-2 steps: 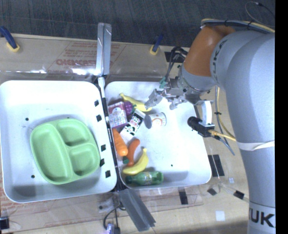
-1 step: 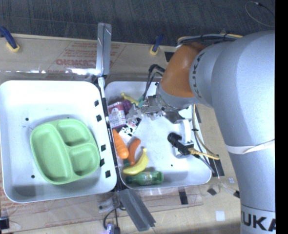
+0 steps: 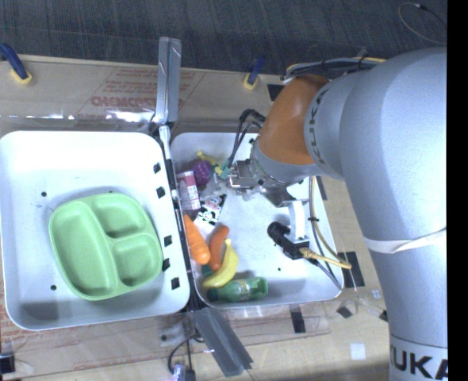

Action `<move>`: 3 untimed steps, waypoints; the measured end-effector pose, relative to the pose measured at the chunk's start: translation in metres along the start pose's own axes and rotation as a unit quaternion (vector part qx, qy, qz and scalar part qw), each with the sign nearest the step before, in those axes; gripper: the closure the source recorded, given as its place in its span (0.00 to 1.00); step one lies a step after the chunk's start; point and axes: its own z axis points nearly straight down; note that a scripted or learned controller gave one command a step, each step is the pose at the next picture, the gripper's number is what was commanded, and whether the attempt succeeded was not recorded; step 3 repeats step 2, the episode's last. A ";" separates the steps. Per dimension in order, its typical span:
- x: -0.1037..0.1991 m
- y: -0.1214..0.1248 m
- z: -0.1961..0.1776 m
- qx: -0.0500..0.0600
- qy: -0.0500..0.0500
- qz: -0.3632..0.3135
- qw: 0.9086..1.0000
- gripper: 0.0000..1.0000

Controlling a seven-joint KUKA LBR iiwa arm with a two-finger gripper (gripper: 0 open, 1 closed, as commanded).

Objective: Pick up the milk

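1. White with black cow patches, the milk point(image 3: 209, 209) lies in the right bin point(image 3: 329, 288), near its left wall, just above the carrot point(image 3: 197, 240).
2. Beside it lie a purple box point(image 3: 189, 190), a banana point(image 3: 223, 271) and a green bottle point(image 3: 239, 290).
3. The gripper point(image 3: 235, 178) hangs over the bin's upper middle, just right of the milk; I cannot tell how its jaws stand.
4. A green divided plate point(image 3: 107, 245) sits in the left bin point(image 3: 20, 161).

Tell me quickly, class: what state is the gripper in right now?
Gripper: low in the right bin beside the milk; open or shut cannot be told from this view.
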 end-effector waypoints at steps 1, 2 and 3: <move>0.012 0.013 0.002 0.006 0.005 0.052 0.999 0.00; 0.011 0.004 0.006 0.021 0.004 0.051 0.998 1.00; 0.011 0.004 0.006 0.021 0.004 0.051 0.998 1.00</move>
